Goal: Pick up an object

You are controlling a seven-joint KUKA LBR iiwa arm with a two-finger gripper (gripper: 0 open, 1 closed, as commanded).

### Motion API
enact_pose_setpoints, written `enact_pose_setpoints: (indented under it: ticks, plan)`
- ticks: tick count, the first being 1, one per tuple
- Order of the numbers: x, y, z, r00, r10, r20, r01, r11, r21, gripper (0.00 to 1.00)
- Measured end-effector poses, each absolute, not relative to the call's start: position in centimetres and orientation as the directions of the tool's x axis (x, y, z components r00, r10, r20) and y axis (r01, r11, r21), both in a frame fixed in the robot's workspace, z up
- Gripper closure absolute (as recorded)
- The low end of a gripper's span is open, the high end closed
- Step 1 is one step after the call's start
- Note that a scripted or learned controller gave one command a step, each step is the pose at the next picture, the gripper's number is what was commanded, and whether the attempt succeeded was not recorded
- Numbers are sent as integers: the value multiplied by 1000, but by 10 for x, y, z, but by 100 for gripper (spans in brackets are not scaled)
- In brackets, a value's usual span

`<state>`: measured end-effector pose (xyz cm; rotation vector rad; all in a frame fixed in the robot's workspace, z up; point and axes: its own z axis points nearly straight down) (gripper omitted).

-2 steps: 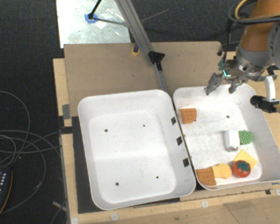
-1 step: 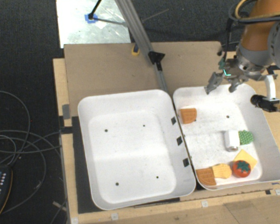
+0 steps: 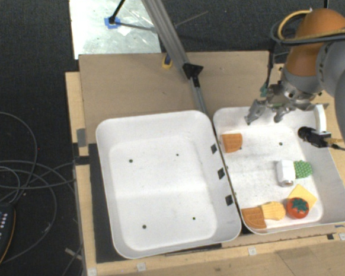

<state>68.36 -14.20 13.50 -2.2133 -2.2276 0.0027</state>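
Observation:
My gripper [image 3: 265,117] hangs over the far edge of the right bin [image 3: 336,181], its two grey fingers spread apart with nothing between them. Below and left of it an orange block [image 3: 232,142] lies by the bin's left wall. Further forward sit a white cylinder [image 3: 285,172] touching a green piece [image 3: 303,169], a red tomato [image 3: 297,208] on a yellow wedge [image 3: 303,194], and an orange-and-yellow piece [image 3: 264,214] in the near left corner.
The left bin [image 3: 110,139] sits beside the right one, joined by black clips [image 3: 221,173]. A slanted metal pole [image 3: 173,39] crosses the far side of the bench. A black fitting [image 3: 312,135] sticks out at the right bin's rim.

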Motion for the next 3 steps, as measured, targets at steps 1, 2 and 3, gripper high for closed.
enact_pose_setpoints:
  ticks: [1,2,3]
  plan:
    - [684,-141,89,-7,1000,0,1000,7,-2,0]
    - [686,-142,104,-10,1000,-3,1000,10,6,100]
    - [690,-143,149,-6,1000,-1,1000,6,7,100]
